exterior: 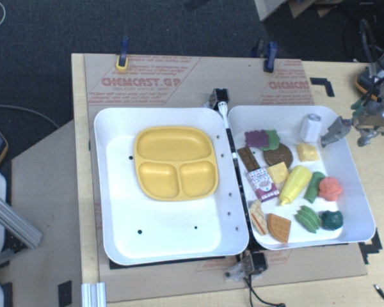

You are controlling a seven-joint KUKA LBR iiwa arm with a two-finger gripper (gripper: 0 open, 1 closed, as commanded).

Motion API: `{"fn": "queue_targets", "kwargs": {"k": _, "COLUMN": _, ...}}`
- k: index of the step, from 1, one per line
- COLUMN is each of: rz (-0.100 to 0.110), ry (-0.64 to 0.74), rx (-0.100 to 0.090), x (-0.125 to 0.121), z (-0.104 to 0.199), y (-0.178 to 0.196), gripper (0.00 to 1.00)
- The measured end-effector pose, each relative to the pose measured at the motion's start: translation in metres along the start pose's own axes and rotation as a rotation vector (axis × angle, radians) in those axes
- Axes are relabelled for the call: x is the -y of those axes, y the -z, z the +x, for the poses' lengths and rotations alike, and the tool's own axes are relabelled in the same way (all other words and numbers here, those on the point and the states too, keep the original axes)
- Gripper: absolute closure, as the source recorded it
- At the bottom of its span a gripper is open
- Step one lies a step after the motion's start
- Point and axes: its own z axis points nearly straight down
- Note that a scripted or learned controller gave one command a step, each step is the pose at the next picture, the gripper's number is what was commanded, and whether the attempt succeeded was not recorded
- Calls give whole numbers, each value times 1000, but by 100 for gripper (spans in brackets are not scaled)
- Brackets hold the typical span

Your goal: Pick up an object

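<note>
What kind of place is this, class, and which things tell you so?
Probably a robotics lab: a gripper reaches over a white bin of toy food, beside a yellow tray, on a board held by clamps.

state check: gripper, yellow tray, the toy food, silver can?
gripper: at the right bin's far right rim, holding nothing, finger gap unclear
yellow tray: flat in the left bin, compartments bare
toy food: loose pile in the right bin
silver can: beside the gripper, not gripped

Glossy white plastic bins (115, 235), a matt yellow plastic tray (176, 162), paper-covered bench (83, 107).
</note>
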Motion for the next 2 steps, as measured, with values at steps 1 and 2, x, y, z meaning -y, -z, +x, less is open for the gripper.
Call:
{"fn": "queue_targets", "kwargs": {"k": 1, "rz": 5, "ry": 1, "rx": -2, "x": -1, "z": 8, "y": -48, "gripper": 0}}
{"fn": "queue_targets", "kwargs": {"k": 2, "rz": 5, "ry": 1, "rx": -2, "x": -8, "z": 7, "y": -96, "gripper": 0}}
